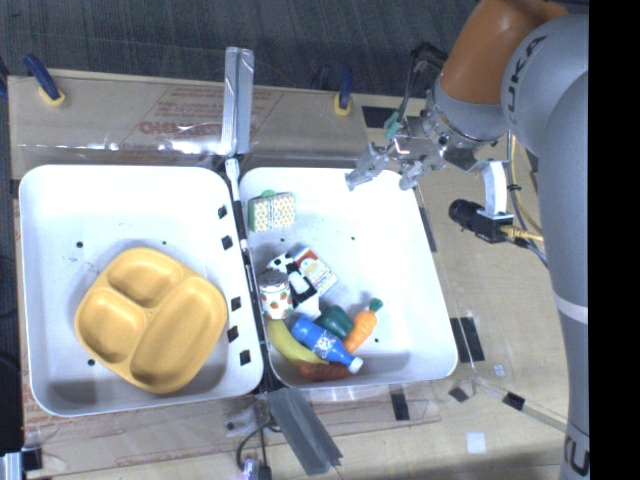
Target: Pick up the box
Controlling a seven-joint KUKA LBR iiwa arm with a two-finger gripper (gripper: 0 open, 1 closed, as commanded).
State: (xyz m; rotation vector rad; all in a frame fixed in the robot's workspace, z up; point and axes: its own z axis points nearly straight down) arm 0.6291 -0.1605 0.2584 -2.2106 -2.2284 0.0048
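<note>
- Lying in the right bin [425,268], the box [272,210] sits near the bin's back left corner, close to the divider between the two bins, a little apart from the heap of other things.
- It is small and squarish, with a green-and-white dotted print on the faces that show; its edges look straight and unbent.
- I judge it to be light printed card: stiff enough to keep its shape under a gentle squeeze, likely to dent or crush under a hard one, and probably a bit slick on its printed faces.
- The best hold looks to be across its two shorter sides, from above, with the fingers going down on the free sides; the side facing the divider may leave little room for a finger.
- Nearer the front lie a carton [311,273] with a black-and-white toy beside it, a can [272,292], a bottle [324,340], a banana [284,340] and a carrot [364,325], all bunched together but not touching the box.
- The gripper [385,163] hangs over the back edge of the right bin, well apart from the box and to its right; nothing is between its fingers, and whether they are spread or drawn together I cannot tell.
- The left bin [60,193] holds a yellow tray [150,318].
- The pick looks not yet begun: the arm would need to travel left and come down.
</note>
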